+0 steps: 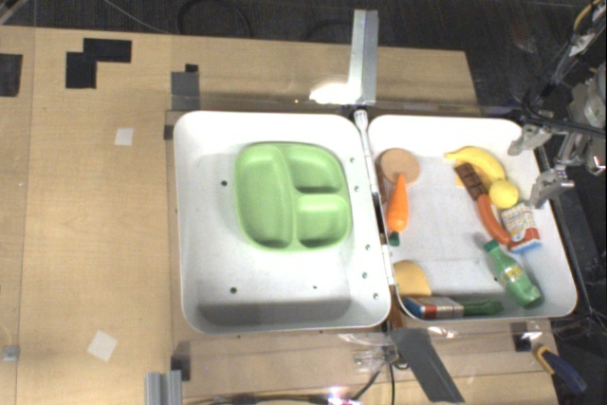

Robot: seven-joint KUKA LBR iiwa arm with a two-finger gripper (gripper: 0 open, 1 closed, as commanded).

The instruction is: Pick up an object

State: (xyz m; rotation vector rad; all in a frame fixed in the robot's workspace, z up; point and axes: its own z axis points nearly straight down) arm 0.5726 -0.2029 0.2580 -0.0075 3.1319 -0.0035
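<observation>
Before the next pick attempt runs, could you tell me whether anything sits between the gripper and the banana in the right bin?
Nothing visible does. The gripper is over the right bin's right edge, and the banana lies just to its left with bare bin floor between.

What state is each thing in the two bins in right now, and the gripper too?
Green divided tray: flat in the left bin, compartments bare.
Carrot: lying by the right bin's left wall.
Banana: lying flat.
Green bottle: on its side.
Lemon: resting against the banana.
Gripper: at the right bin's edge, holding nothing visible.
</observation>
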